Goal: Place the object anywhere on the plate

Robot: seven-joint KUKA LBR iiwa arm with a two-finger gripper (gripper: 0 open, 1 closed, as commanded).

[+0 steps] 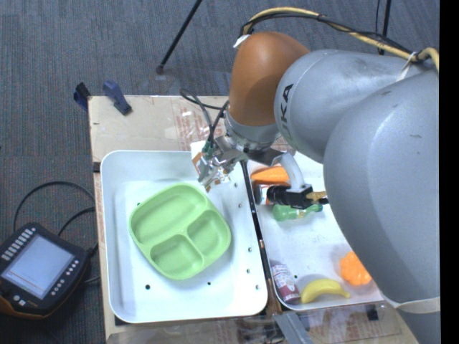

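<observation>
**A:** Where is the thing to be placed?

**B:** I cannot say for certain. A small pale object (209,169) with brownish and green flecks sits at the tip of the grey arm's two-finger gripper (211,172), but it is too small and blurred to tell object from fingers. So I cannot tell whether the jaws are apart, together, or clamped on it.

**A:** And the plate?

**B:** The light green plastic plate with three compartments (180,230) lies flat in the left shallow white bin (115,264). Its nearest rim is just below and slightly left of the gripper tip in the view. The tip hangs beside the plate's upper right corner, over bare bin floor rather than over the plate, as far as I can judge.

**A:** So which way must the move go?

**B:** Down-left in the view, I judge, toward the large top compartment, the nearest one.

**A:** What else is around?

**B:** The right white bin (305,246) holds a green bottle (292,211), an orange wedge-shaped piece (270,174), a yellow banana (323,289), an orange rounded item (354,268) and a small dark red can (284,281). Both bins rest on a wooden desk (136,124). A handheld control pendant (37,269) lies on the floor to the left.
</observation>
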